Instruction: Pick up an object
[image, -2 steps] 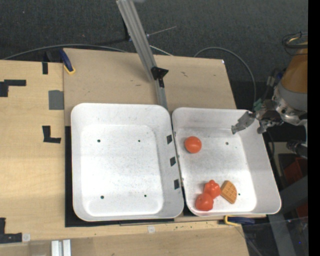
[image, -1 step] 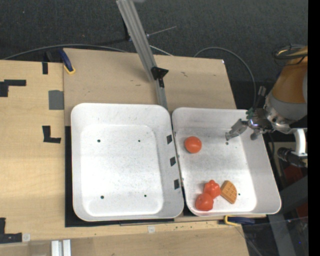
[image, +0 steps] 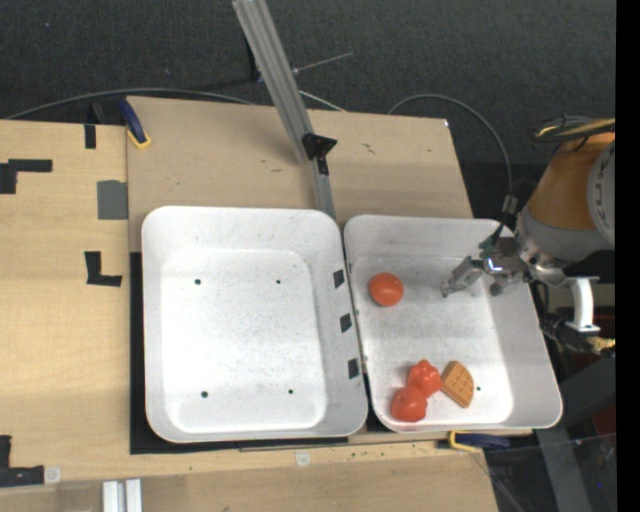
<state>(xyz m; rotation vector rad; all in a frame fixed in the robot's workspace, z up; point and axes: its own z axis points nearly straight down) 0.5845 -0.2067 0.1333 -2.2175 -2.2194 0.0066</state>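
In the right bin (image: 520, 340) lie three small things. An orange-red ball (image: 386, 290) rests near the bin's left wall. Toward the front sit a red pepper-like piece (image: 414, 392) and a tan waffle-shaped piece (image: 458, 383) beside it. My gripper (image: 478, 277) hangs over the bin's upper right part, right of the ball and apart from it. Its two fingers stand spread, one finger (image: 458, 281) reaching left, with nothing between them.
The left bin (image: 240, 320) stands beside the right one, joined by black clips along the shared wall. A grey metal pole (image: 285, 85) slants in from the top. The arm's orange band (image: 565, 195) is at the right edge.
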